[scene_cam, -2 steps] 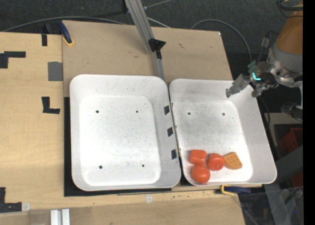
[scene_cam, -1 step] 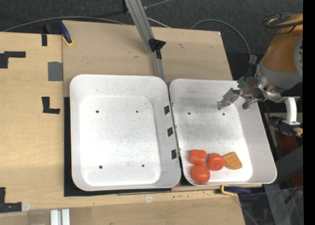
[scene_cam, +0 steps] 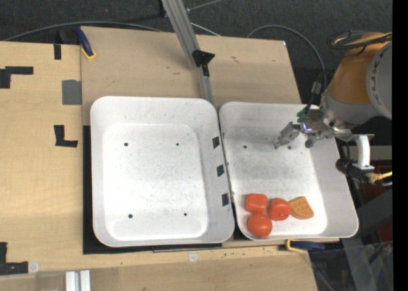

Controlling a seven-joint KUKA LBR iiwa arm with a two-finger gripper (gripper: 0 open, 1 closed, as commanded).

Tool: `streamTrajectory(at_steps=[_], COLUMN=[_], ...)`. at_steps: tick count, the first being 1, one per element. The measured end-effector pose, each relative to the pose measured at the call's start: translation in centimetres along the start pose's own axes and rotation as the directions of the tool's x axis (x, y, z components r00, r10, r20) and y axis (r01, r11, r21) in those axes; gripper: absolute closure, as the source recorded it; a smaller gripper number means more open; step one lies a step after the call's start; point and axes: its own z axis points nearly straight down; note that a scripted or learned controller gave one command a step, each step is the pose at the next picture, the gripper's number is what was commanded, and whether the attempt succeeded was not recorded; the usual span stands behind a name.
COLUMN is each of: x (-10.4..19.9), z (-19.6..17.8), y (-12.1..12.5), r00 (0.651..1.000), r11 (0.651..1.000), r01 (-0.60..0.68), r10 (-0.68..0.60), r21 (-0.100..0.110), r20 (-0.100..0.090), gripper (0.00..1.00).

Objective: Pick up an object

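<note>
Your right bin (scene_cam: 331, 175) keeps its load in the near corner: three red pieces (scene_cam: 268, 209) touching one another, with an orange piece (scene_cam: 301, 207) just beside them against the wall. The gripper (scene_cam: 297, 134) hovers over the far half, well apart from them, fingers spread and empty. I judge a descent onto that cluster risks wedging two pieces or striking the bin wall.

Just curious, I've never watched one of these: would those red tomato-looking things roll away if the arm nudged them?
Probably, a little. The three red pieces look rounded and smooth, so a nudge could roll one. They sit bunched together near the right bin's front wall with an orange wedge beside them, which should stop them soon. Their glossy skin might slip from the tool.
</note>
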Motion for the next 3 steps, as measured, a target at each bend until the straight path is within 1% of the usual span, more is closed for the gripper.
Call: streamTrajectory(at_steps=[1, 2, 3], x=[0.1, 0.1, 1.2], z=[5.4, 4.1, -1.6], y=[-0.1, 0.0, 0.1], r00=[1.000, 1.000, 1.000], r11=[1.000, 1.000, 1.000], r01=[0.000, 0.001, 0.001], r10=[0.000, -0.001, -0.001], r21=[0.001, -0.003, -0.010], r20=[-0.001, 0.000, 0.001], gripper=[0.00, 1.00, 1.00])
